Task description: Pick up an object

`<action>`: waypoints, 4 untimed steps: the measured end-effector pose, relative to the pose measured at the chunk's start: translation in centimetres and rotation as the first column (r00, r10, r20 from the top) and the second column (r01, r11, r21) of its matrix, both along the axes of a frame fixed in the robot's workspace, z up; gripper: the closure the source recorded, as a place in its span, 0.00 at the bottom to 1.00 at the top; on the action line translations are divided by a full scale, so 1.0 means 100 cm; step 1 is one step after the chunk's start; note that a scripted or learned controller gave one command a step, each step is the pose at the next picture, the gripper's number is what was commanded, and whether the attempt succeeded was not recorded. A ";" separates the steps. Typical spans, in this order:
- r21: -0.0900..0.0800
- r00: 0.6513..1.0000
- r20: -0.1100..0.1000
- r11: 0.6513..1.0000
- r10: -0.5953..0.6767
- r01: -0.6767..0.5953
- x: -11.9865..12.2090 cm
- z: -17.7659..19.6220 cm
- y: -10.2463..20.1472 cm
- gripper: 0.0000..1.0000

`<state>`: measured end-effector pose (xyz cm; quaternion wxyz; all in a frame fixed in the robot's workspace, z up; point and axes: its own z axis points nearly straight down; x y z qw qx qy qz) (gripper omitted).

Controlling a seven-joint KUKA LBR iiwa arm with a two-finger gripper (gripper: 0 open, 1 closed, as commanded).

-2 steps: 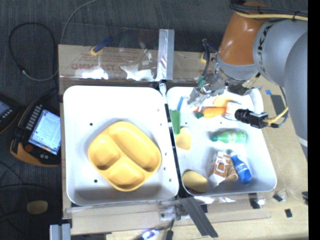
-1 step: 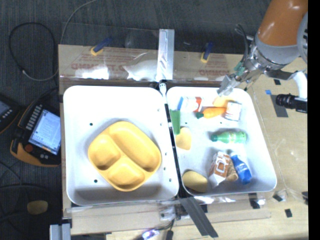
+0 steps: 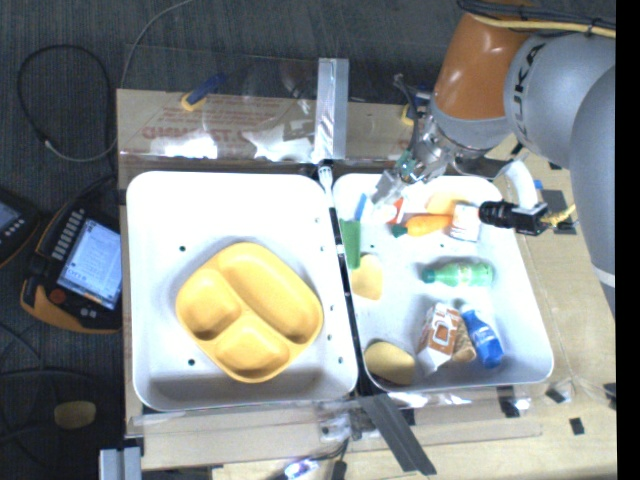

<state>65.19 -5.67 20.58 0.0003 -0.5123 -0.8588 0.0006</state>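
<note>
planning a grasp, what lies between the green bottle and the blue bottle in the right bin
In the camera view, bare white bin floor separates the green bottle from the blue bottle. The snack packet sits just beside the blue bottle.

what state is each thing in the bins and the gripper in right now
yellow tray: upright, alone in left bin
green bottle: lying on its side
blue bottle: lying flat
snack packet: lying beside the blue bottle
carrot: lying flat
gripper: above right bin's far edge, holding nothing visible
</note>
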 end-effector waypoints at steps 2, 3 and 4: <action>-0.001 0.995 0.001 0.995 -0.101 0.101 -0.070 -0.027 -0.050 1.00; 0.001 0.955 0.000 0.955 -0.298 0.298 -0.024 -0.076 -0.057 1.00; -0.001 0.952 0.001 0.952 -0.305 0.305 0.010 -0.022 -0.006 1.00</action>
